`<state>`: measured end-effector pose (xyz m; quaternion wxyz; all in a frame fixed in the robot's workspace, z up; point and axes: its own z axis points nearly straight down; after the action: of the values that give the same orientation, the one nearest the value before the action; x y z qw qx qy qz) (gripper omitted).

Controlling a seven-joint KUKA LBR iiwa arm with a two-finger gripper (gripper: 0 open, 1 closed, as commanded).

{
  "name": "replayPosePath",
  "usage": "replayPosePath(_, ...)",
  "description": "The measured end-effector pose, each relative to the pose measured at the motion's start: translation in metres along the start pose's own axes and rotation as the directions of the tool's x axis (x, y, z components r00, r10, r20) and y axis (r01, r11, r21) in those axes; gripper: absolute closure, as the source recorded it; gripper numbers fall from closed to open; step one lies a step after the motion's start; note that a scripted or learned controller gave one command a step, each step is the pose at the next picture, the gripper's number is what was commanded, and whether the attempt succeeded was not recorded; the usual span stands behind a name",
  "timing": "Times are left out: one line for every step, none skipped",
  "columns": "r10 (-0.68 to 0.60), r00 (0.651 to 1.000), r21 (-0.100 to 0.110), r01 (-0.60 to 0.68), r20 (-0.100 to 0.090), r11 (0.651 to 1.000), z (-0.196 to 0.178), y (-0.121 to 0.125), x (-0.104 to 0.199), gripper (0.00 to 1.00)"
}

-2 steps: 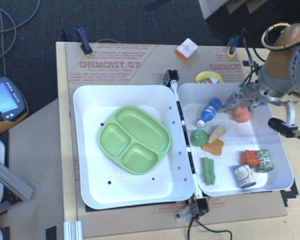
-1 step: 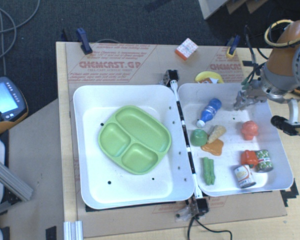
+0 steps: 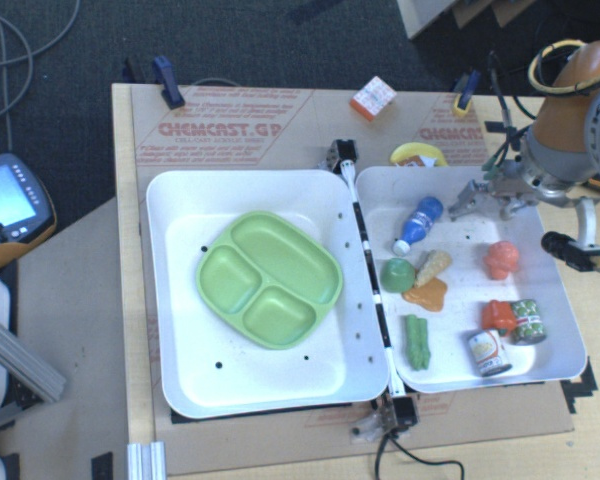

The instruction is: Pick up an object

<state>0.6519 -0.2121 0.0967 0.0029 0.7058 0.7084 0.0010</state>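
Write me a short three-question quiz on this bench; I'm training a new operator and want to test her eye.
1. True or false: the green plate lies in the right bin.
2. Which lies closest to the gripper? A. blue bottle B. tin can C. green pod
3. Fill in: the small checked cube sits on the ____, outside both bins.

Key: 1 false, it lies in the left bin; 2 A; 3 board.

Even, fairly bright overhead light, white bins (image 3: pixel 180 268) near blown-out with mild glare on the green tray (image 3: pixel 270 278), soft short shadows under objects, dark floor underexposed, overall soft low-res focus with blur on the arm (image 3: pixel 570 118) at right.
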Motion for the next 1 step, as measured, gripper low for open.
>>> replayPosePath(0.001,1.0,0.005,-0.001,-0.012,1.0,0.0108,-0.051,-0.0069,0.0)
